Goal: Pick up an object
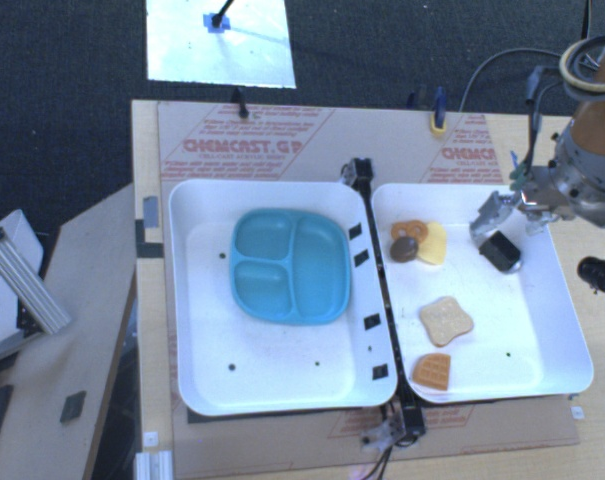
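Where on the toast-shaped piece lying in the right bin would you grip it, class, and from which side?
The toast piece lies flat with bare bin floor all round, so probably come straight down from above and pinch across its narrower middle, between the indented side edges. The gripper hangs over the bin's far right part.

Dark carpet floor (62, 58) surrounds the table (282, 133) — a pale square sheet (217, 28) lies behind it, a metal rail (22, 278) to its left.

Pincer (494, 236) hovers over right bin (557, 313), beside toast (446, 320).
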`<state>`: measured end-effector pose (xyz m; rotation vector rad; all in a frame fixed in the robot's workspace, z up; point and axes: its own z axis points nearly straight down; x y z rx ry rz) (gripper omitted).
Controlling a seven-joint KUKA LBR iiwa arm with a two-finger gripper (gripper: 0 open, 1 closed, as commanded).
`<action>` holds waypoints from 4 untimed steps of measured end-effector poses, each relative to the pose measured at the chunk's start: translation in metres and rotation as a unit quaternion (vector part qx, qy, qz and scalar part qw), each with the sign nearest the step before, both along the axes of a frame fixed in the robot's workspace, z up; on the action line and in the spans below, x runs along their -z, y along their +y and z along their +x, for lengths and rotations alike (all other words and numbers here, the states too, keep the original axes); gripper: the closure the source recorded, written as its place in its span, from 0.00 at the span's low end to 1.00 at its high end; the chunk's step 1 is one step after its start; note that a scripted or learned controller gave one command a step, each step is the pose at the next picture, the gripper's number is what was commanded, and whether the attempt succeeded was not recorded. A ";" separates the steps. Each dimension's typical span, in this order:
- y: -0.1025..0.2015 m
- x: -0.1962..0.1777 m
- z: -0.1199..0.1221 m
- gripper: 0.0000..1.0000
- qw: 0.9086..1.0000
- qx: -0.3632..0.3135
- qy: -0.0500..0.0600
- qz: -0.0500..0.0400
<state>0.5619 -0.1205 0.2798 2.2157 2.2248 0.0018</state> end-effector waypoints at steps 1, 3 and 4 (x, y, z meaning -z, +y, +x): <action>-0.008 0.045 -0.001 0.00 1.000 0.001 0.001 0.000; -0.004 0.130 0.001 0.00 1.000 0.002 0.002 0.000; -0.005 0.117 0.002 1.00 1.000 0.002 0.000 0.000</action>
